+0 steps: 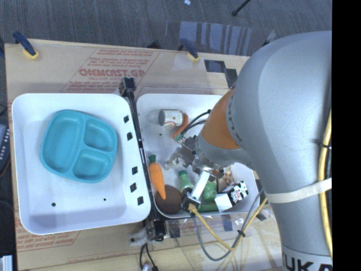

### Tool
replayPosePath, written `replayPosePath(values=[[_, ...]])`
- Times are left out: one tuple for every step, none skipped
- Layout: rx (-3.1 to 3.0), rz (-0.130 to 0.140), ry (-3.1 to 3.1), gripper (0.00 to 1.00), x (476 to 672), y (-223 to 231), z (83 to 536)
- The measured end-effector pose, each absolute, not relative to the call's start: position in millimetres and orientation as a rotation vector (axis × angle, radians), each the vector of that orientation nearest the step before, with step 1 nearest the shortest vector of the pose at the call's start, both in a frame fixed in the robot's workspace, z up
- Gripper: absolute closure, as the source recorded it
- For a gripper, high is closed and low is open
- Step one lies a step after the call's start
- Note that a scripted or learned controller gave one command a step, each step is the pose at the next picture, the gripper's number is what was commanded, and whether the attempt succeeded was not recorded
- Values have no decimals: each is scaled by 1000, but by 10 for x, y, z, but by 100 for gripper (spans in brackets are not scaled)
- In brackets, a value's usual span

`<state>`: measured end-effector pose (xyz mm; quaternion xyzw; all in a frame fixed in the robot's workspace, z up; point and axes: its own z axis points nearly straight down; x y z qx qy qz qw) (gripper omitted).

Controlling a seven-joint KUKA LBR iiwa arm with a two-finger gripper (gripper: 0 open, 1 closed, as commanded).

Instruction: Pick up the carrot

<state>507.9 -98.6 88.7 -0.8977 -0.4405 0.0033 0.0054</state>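
Approach step: gripper point(179, 156) just right of the carrot point(157, 179), which lies ungrasped by the right bin's point(144, 104) left wall. Open or closed, can't tell. Next: shift left, descend.

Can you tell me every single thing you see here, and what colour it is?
left bin: one, white, left side of the bench
right bin: one, white, beside it
plate: one, blue, three sections, in the left bin
carrot: one, orange with a green top, by the right bin's left wall
round lump: one, dark brown, at the carrot's near tip
green things: two, right of the carrot, partly under the arm
can: one, grey and orange, lying at the right bin's far end
toy: one, black and white, right bin's near right
clamps: two, blue and yellow, far edge
cardboard: one sheet, brown, under the bins
arm: one, grey with an orange band, over the right bin
gripper: one, right of the carrot
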Motion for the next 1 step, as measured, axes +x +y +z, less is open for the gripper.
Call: replayPosePath(values=[[-2707,1,-1584,0,6217,-309,1929]])
